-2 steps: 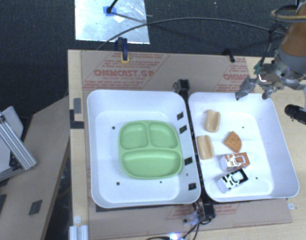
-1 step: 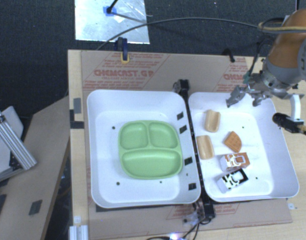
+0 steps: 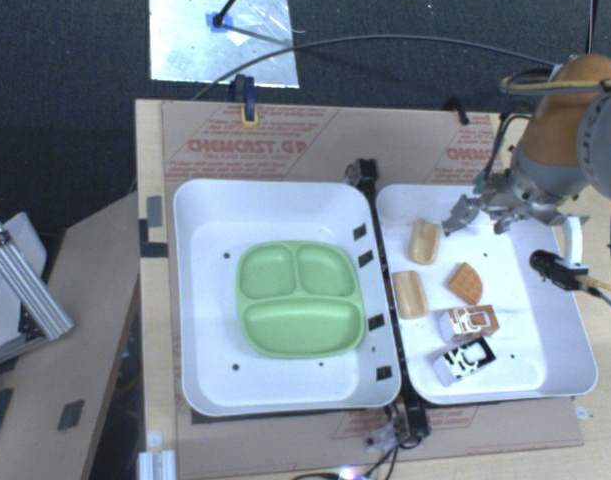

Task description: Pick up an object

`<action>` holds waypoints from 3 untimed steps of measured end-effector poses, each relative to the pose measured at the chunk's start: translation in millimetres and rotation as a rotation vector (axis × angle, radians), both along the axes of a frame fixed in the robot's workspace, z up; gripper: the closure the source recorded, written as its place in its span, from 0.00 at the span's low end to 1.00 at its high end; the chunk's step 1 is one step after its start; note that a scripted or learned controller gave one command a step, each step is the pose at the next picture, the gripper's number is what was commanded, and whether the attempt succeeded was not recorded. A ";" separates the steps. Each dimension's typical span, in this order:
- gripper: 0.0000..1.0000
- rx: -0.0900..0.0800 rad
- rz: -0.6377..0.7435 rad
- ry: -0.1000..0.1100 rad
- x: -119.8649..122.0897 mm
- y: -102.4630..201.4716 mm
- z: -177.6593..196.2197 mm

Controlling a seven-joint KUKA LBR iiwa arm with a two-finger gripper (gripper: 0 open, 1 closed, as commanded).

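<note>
Printed in red on the brown board lying on the counter under the two bins: "CHEMCAST GP", readable along the far edge behind the left bin. Repeated at the far right corner behind the right bin, partly cut off, and again upside down along the near edge. Markings on the small boxes in the right bin too small to read.

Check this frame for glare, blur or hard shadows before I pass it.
Camera view: even, soft light; bright glare on the foil sheet above the bench; the white bins look slightly washed out; the green tray and food pieces stay sharp; the gripper looks soft.
</note>
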State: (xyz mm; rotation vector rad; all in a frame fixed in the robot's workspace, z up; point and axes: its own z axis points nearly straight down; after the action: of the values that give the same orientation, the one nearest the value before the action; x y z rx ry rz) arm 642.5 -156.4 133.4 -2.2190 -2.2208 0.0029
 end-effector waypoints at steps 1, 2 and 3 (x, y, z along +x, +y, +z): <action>1.00 -0.002 0.001 -0.007 2.2 -0.1 14.3; 1.00 -0.002 0.005 -0.010 7.1 6.0 60.9; 1.00 -0.002 0.005 -0.010 8.6 5.9 115.5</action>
State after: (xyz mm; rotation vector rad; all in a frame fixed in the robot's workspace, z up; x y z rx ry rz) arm 651.1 -150.5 248.8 -2.2190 -2.2325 -0.0059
